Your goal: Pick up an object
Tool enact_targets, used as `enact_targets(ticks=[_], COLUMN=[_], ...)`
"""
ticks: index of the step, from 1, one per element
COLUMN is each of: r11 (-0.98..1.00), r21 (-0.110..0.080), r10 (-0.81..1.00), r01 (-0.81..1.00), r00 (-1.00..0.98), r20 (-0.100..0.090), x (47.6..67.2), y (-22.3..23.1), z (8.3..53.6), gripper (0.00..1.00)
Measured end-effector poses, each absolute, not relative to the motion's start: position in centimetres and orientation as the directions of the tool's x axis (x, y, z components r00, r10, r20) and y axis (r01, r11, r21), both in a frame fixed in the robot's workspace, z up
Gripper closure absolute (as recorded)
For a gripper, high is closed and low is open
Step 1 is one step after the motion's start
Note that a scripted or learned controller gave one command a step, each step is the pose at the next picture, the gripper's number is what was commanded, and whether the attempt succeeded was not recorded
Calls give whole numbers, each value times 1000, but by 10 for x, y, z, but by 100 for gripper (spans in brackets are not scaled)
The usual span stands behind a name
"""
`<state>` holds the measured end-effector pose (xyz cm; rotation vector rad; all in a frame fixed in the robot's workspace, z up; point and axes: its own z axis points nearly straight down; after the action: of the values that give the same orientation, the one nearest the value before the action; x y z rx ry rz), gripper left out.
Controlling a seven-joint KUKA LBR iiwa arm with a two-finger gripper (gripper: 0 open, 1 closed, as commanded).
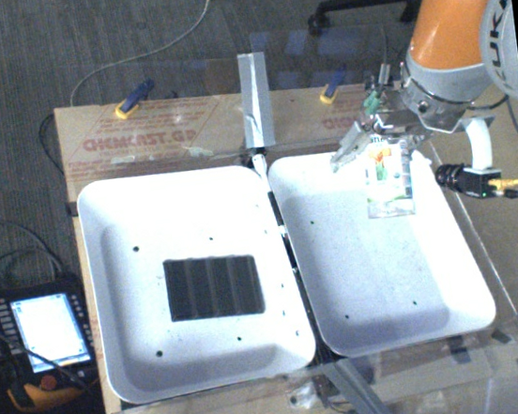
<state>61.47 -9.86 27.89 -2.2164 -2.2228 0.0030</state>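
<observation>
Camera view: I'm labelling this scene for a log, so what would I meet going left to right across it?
Teach pendant → left bin with the dark ribbed block lying in it → right bin → clear packet hanging at the end effector → arm's orange band.

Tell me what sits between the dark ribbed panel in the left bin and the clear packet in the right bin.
In the camera view, bare white bin floor and the bins' adjoining rims separate the dark ribbed panel from the clear packet.
</observation>
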Motion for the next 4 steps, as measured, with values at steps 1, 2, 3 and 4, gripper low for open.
enact_targets(ticks=[1, 2, 3, 4], r11=[118, -86, -227, -302], r21=[-3, -2, -2, -5], r10=[993, 996, 974, 953], r01=[993, 996, 974, 953], r00=[-118, 86, 227, 302], r20=[-3, 0, -2, -1], x=[648, 624, 619, 590], y=[-164, -195, -212, -179], z=[249, 259, 329, 172], gripper=[0, 0, 0, 0])
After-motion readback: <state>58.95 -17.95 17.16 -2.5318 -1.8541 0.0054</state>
